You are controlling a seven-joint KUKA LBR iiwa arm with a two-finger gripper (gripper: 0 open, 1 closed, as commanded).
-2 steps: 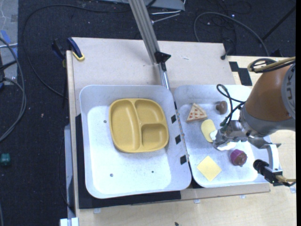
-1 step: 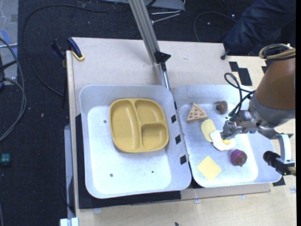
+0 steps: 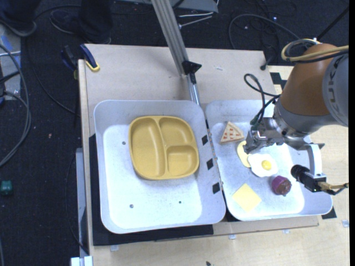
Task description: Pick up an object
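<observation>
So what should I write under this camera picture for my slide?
Robot gripper hovers above toy food in the right bin, beside a yellow divided plate.

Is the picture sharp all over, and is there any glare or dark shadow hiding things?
In the camera view the yellow plate and the fried egg look fairly crisp, though the image is a little grainy; the white bins are bright but not washed out; the floor around the bench is dark; the arm shades the area beneath it.
</observation>
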